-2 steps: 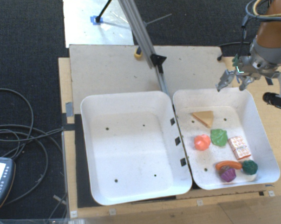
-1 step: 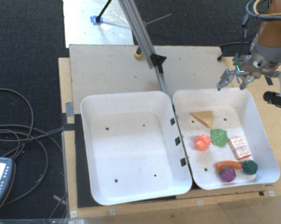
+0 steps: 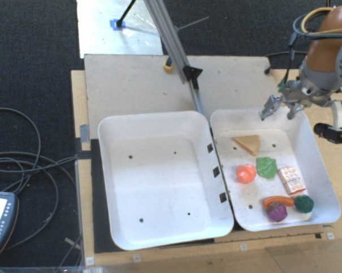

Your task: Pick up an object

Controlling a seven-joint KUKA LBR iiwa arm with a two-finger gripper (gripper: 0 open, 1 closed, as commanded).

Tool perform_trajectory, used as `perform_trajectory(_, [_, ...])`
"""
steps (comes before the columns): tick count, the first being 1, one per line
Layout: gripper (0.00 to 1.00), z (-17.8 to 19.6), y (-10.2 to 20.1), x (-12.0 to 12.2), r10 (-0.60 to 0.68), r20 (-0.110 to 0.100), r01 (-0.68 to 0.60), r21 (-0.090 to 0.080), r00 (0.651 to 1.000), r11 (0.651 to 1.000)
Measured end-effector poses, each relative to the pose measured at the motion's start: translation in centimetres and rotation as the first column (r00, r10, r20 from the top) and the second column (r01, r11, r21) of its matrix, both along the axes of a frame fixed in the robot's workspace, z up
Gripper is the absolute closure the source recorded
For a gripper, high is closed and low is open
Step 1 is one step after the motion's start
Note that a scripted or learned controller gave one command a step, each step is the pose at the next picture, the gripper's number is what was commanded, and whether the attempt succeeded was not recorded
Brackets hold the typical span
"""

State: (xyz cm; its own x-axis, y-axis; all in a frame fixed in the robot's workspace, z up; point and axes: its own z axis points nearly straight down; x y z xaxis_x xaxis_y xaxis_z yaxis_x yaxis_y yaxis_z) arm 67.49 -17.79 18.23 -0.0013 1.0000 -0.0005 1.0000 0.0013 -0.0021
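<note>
The right bin [image 3: 316, 155] holds several toy foods: a tan wedge [image 3: 247, 143], an orange-red round piece [image 3: 245, 173], a green leafy piece [image 3: 267, 167], a small printed box [image 3: 291, 180], an orange sausage shape [image 3: 278, 201], a purple piece [image 3: 277, 213] and a dark green piece [image 3: 303, 203]. My gripper [image 3: 281, 109] hangs over the bin's far rim, up and to the right of the tan wedge. Its two fingers are spread apart with nothing between them.
The left bin [image 3: 113, 164] lies beside the right one. A slanted grey pole [image 3: 175, 45] crosses the back board down to the bins' shared far corner. Cables and a tablet [image 3: 2, 217] lie on the floor at the left.
</note>
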Motion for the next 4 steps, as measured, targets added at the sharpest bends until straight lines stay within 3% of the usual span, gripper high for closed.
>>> perform_trajectory(2, [0.00,-9.3,0.8,-0.6,0.004,0.001,-0.004,0.000,1.000,1.000])
perform_trajectory(3, [1.00,-7.9,0.8,-0.4,0.006,0.007,-0.006,-0.001,1.000,1.000])
perform_trajectory(4, [1.00,-3.4,1.0,-0.6,0.003,0.009,-0.003,-0.001,1.000,1.000])
